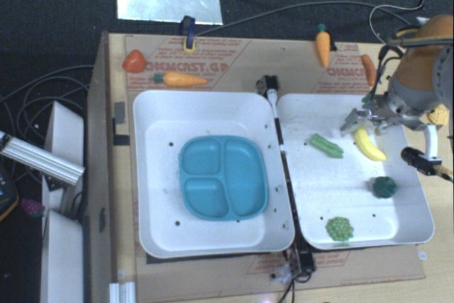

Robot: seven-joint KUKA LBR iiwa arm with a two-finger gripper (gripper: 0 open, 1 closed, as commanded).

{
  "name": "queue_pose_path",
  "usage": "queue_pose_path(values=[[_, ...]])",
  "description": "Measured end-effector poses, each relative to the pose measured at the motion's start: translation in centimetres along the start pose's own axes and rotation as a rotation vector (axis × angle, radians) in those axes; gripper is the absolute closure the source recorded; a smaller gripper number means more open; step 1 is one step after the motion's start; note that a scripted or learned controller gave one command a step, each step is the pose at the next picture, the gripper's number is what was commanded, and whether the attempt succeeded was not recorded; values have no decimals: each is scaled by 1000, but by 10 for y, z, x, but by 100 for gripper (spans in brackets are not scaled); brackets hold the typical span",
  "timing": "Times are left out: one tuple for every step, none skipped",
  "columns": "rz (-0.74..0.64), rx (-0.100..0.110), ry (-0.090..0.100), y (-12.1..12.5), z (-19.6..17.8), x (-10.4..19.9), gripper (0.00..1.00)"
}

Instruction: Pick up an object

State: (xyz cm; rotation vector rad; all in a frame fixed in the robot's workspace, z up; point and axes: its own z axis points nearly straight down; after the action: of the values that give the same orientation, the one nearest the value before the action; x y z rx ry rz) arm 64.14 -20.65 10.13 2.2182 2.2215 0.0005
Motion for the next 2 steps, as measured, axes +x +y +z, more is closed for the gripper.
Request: queue_pose_path(values=[[-1,-5,-1,1,-12,0,100],[-1,-4,-1,1,-12,0,0]])
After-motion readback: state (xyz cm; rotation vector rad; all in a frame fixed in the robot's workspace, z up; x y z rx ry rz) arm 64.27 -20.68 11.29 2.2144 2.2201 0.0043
